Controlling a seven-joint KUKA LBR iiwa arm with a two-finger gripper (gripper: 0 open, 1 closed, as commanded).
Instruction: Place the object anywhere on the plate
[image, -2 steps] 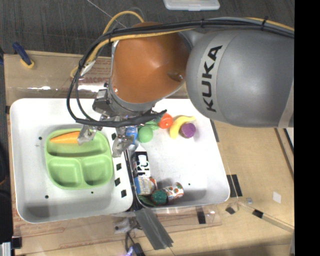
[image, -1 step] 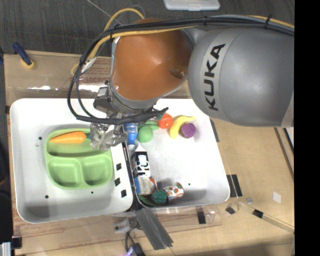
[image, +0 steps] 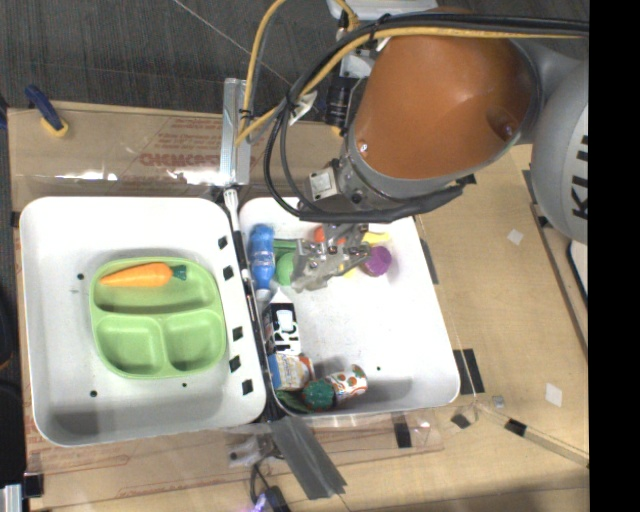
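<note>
Still picking: gripper (image: 322, 268) hovered by right bin's (image: 425, 340) far edge, grip unreadable; needed carrying to plate (image: 158, 345).

A single fixed camera looks down on the bench (image: 500, 330) from above at a slight slant, far enough back to take in both white bins whole, the left bin (image: 50, 300) and the right bin (image: 420, 340) side by side across the middle of the view. The arm (image: 450, 90) enters from the right and upper edge and sits nearest the lens, so its orange band looms large over the right bin's far end.
</note>
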